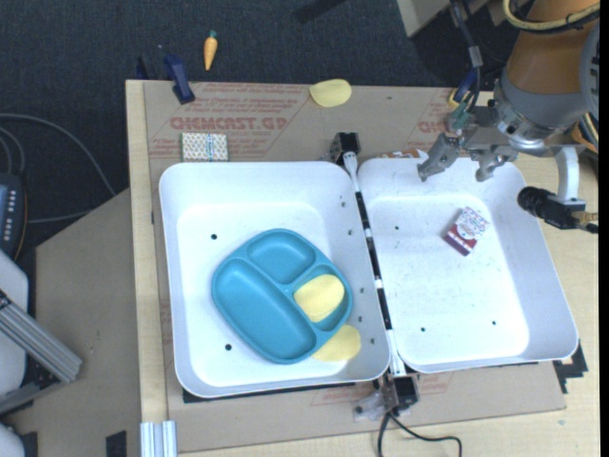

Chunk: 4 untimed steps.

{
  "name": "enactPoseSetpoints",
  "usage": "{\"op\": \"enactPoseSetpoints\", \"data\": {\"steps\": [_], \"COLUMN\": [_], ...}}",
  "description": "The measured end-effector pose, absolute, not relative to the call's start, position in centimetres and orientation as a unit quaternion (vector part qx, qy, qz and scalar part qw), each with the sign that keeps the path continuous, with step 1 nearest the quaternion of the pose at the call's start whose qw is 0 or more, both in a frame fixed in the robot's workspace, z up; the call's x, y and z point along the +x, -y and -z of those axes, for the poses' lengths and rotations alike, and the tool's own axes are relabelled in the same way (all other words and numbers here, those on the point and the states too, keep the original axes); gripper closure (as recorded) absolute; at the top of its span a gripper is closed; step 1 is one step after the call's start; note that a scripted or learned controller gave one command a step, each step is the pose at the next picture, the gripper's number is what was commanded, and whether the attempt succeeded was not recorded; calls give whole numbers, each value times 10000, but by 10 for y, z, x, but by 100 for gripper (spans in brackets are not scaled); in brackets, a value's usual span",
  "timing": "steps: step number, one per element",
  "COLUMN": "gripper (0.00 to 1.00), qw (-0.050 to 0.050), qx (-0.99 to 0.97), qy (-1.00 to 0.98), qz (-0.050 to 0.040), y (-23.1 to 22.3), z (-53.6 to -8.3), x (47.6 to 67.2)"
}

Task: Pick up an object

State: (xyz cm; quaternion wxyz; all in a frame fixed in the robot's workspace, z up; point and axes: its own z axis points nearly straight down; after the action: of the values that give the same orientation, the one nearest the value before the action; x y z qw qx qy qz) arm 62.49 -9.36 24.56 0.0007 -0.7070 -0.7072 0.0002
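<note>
My gripper [463, 163] hangs over the far edge of the right bin [533, 341], fingers spread apart and open with nothing between them. A small red and white packet [466, 229] lies in the right bin, a little in front of the gripper. In the left bin [190, 350] sits a blue divided plate [271, 293] with a yellow piece [320, 295] in one compartment. Another yellow piece [338, 345] rests against the plate's near edge.
On the cardboard behind the bins lie a yellow disc [330, 92], a patterned square packet [205, 146] and a blue clip [178, 80]. A small orange carrot toy [210, 49] lies on the dark floor. A black clamp [345, 147] joins the bins at the back.
</note>
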Motion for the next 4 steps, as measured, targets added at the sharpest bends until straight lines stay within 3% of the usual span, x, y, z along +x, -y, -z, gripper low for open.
{"op": "enactPoseSetpoints", "data": {"steps": [1, 2, 4], "gripper": [0, 0, 0], "qw": [3, 11, 13], "qx": [-7074, -7073, -7072], "qy": [7068, 7069, 7070], "qz": [-7, -3, -5], "y": [157, 166, 170], "z": [-142, -155, -84], "x": [605, 588, 590]}}
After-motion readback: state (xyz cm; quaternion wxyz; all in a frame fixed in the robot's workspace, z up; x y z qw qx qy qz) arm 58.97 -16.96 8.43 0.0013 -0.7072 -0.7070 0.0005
